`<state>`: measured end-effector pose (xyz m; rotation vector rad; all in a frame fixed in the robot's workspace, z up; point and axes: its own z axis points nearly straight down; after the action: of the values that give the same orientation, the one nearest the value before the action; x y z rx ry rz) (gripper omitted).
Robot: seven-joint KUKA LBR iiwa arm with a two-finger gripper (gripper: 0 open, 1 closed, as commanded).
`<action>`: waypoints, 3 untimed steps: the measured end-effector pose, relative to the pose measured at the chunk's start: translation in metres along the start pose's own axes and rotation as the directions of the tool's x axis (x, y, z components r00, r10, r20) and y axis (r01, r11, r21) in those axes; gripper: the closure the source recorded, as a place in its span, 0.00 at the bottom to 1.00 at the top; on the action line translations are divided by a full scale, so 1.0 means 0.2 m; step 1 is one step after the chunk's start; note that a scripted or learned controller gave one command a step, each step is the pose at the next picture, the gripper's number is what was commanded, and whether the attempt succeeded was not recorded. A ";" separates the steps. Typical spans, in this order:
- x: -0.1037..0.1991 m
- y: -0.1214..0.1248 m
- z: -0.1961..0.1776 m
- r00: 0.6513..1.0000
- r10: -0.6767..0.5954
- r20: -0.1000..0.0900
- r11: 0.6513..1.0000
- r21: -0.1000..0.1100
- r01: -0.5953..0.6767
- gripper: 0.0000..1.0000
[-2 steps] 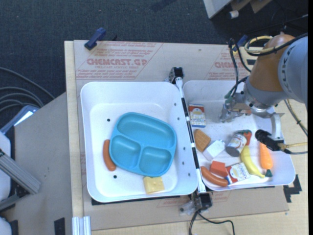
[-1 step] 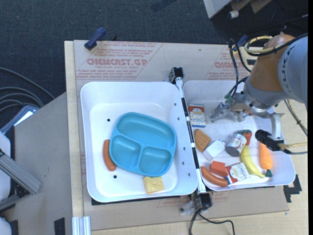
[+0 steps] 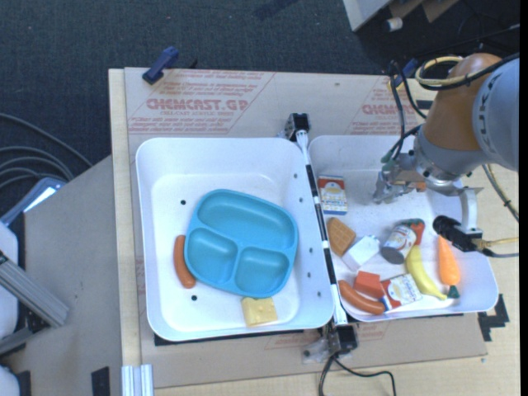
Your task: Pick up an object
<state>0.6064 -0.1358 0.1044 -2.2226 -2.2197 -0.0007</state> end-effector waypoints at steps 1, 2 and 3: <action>0.00 0.00 0.00 1.000 0.000 0.000 1.000 0.000 0.000 0.00; 0.00 0.00 -0.05 1.000 0.001 0.000 1.000 -0.002 -0.001 1.00; 0.00 0.00 -0.05 1.000 0.001 0.000 1.000 -0.001 -0.001 0.00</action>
<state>0.6067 -0.1357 0.1142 -2.2241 -2.2193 -0.0021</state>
